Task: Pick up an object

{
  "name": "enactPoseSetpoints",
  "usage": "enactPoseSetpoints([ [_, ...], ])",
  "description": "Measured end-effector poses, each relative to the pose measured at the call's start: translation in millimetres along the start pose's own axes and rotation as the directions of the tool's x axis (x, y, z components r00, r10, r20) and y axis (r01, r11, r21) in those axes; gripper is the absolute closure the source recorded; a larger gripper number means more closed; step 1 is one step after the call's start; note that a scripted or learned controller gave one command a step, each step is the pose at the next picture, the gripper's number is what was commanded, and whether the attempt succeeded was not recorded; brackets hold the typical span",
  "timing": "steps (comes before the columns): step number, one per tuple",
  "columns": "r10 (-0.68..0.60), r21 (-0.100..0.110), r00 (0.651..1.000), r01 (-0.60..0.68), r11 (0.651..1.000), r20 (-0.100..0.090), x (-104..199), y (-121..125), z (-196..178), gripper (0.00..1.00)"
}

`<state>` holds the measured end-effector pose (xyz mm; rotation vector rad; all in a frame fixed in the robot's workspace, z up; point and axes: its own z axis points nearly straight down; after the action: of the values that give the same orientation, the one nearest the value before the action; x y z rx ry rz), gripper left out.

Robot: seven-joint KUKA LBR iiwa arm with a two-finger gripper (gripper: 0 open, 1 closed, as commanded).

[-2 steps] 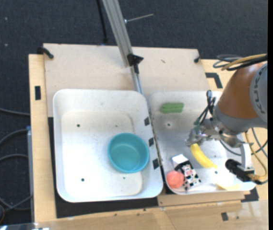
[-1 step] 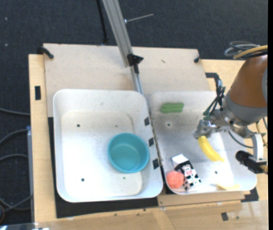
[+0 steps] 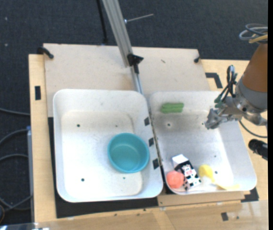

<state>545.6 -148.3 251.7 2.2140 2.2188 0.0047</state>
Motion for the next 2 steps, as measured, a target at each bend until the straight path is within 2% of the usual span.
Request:
enactPoseSetpoints([
  [1,-0.002,0.004,1.0,0.002,1.0,-0.002,-1.3,0.8,-13.4,1.0],
  [2,-0.005,0.005,1.0,0.005,1.0,-0.004,52.0,-3.7,-20.1,1.0],
])
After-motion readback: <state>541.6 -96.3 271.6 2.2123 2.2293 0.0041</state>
